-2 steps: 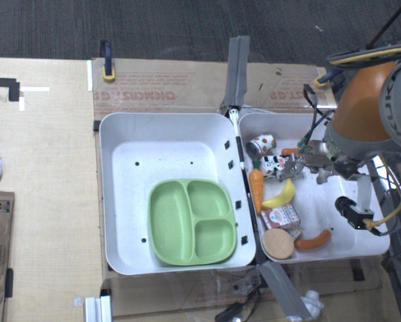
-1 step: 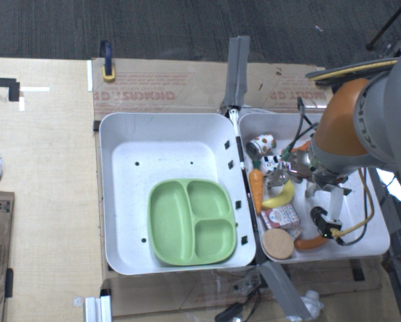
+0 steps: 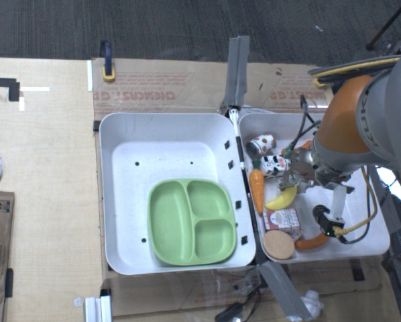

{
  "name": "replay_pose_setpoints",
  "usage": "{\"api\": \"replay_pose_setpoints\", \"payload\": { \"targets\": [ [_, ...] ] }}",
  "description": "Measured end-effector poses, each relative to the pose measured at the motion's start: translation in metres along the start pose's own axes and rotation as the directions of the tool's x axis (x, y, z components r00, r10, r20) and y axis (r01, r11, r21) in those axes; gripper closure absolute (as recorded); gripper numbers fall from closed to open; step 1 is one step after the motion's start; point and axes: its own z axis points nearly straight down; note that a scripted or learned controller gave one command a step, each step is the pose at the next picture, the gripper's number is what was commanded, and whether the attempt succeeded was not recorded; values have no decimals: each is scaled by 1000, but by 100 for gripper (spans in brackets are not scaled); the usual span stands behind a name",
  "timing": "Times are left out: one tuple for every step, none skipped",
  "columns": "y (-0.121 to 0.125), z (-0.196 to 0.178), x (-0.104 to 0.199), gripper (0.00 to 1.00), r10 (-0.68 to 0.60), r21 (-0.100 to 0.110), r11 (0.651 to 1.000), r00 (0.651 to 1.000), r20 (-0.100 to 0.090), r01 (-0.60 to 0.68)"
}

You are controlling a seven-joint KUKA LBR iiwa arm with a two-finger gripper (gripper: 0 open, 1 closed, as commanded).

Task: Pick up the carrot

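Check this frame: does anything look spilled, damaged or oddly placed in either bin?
Nothing looks spilled or broken. The right bin is crowded: the carrot lies along its left wall beside a banana. The green divided plate sits flat in the left bin.

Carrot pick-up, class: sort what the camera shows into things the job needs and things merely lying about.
Needed for the job:
- carrot, lying along the right bin's left wall
- claw, above the right bin

Just lying about:
- banana
- green divided plate in the left bin
- round brown disc
- small red-labelled packet
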Motion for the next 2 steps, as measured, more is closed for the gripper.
{"api": "replay_pose_setpoints", "payload": {
  "targets": [
    [47,-92,20,100,-103,-4,995,995,2,103],
    [47,-100,19,100,-104,-1,995,995,4,104]
  ]
}}
